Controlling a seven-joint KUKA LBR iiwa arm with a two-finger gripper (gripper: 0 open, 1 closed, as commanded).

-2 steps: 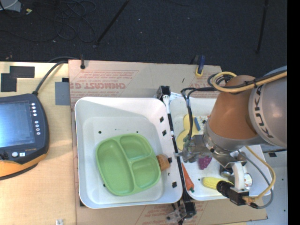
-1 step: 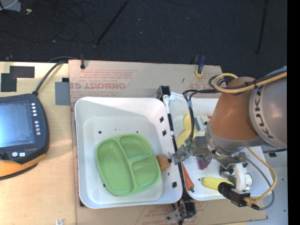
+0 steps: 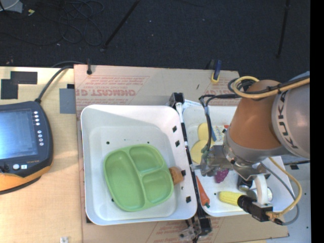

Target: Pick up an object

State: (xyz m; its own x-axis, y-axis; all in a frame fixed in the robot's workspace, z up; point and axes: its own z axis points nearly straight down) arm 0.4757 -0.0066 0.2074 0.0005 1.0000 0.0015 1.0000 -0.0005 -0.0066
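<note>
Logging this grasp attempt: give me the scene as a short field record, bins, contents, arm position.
left bin: holds a green divided plate; a small brown object at the plate's right edge
right bin: holds a yellow corn cob, a purple object, pale yellow items, an orange carrot-like piece by the left wall
arm: over the right bin, covering much of it
gripper: low in the right bin, next to the purple object; grasp not discernible
bench left: teach pendant
</note>
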